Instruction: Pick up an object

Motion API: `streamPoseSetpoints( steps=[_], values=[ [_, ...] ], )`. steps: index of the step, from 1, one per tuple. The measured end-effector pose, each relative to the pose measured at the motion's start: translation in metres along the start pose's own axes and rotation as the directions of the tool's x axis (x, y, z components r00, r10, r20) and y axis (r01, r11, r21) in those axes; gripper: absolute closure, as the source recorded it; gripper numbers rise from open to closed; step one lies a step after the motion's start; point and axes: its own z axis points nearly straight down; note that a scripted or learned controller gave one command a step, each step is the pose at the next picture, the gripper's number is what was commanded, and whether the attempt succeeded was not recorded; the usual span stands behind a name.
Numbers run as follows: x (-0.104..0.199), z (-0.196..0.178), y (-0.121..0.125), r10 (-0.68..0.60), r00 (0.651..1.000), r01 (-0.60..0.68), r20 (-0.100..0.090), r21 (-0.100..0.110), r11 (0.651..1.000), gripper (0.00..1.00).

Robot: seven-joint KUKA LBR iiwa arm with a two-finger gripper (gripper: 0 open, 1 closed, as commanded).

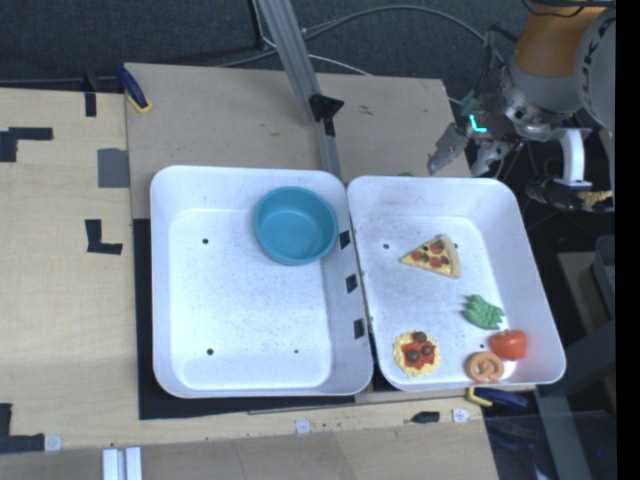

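The right bin (pixel 500 203) holds a pizza slice (pixel 433 255), a green leafy piece (pixel 484 313), a small round pizza (pixel 416 353), a red tomato-like piece (pixel 509 344) and an orange ring (pixel 485 368). A blue bowl (pixel 295 225) sits at the back of the left bin (pixel 190 298). My gripper (pixel 466 154) hangs above the right bin's far edge, its two fingers spread apart with nothing between them. It is well clear of all the objects.
A grey metal pole (pixel 295 58) slants down to the seam between the bins. Cables run along the bench behind the bins. A yellow-and-blue clamp (pixel 135 90) sits at the board's far left corner. The arm's orange band (pixel 560 18) is at the top right.
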Motion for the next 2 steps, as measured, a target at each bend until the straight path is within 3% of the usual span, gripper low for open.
streamPoseSetpoints(
  steps=[1, 2],
  values=[
    [0.000, 0.000, 0.000, 0.000, 1.000, 0.000, 0.000, 0.000, 1.000, 0.00],
    [0.006, 0.058, -0.007, 0.000, 1.000, 0.000, -0.001, 0.004, 1.000, 0.00]
  ],
)
